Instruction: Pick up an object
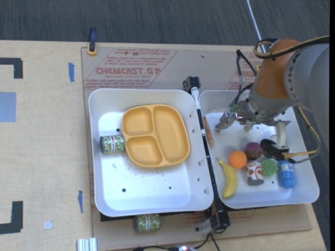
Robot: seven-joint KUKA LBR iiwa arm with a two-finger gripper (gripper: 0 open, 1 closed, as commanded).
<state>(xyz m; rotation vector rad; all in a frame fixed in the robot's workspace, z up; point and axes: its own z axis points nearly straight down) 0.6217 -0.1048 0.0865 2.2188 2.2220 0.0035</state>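
Observation:
My gripper (pixel 225 122) hangs over the upper left part of the right bin (pixel 306 190), open, with nothing between its fingers. Just left of it, a thin orange-brown stick (pixel 208 130) lies along the bin's left wall. Below the gripper are an orange ball (pixel 237 159), a banana (pixel 227 178), a maroon object (pixel 254 150), a red-and-white can (pixel 255 173), a green spiky ball (pixel 269 167) and a blue bottle (pixel 286 176). None of them touches the gripper.
The left bin (pixel 104 192) holds a yellow divided plate (pixel 155 135) and a green can (pixel 112 144) lying at its left side. Another green can (pixel 147 223) lies on the bench below the bins. A black divider runs between the bins.

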